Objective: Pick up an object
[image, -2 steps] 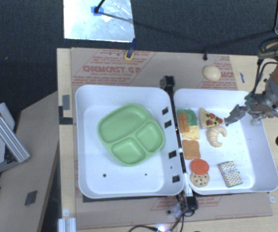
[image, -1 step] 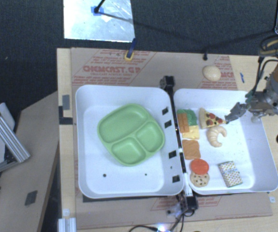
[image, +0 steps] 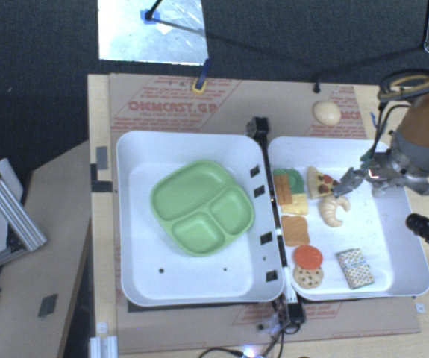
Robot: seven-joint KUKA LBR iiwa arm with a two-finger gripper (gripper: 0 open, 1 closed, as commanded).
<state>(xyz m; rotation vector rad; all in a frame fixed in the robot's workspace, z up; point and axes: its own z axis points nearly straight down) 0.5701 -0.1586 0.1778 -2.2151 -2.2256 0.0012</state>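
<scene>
- Nearest the camera, at the near edge of the right bin (image: 404, 282), lie a chocolate-chip cookie (image: 307, 277) and a small patterned packet (image: 355, 267).
- The gripper (image: 346, 183) hangs over the far middle of that bin, its dark fingers pointing left; how far apart they stand cannot be told, and nothing can be seen held between them.
- Just below the fingertips lies a pale croissant (image: 334, 210); whether they touch it is unclear.
- Just left of the fingertips sits a pizza slice (image: 319, 181), and farther left a green leafy piece (image: 289, 177) beside an orange-and-yellow block (image: 283, 189).
- Nearer, along the bin's left side, a slice of toast (image: 295, 230) lies above a red round piece (image: 308, 256), which touches the cookie.
- The grey arm (image: 423, 136) with its orange band reaches in from the right.
- The left bin (image: 136, 170) holds a green divided tray (image: 201, 207), set at a tilt.
- Beyond the right bin, on the cardboard, rests a pale egg-shaped item (image: 327, 112).
</scene>
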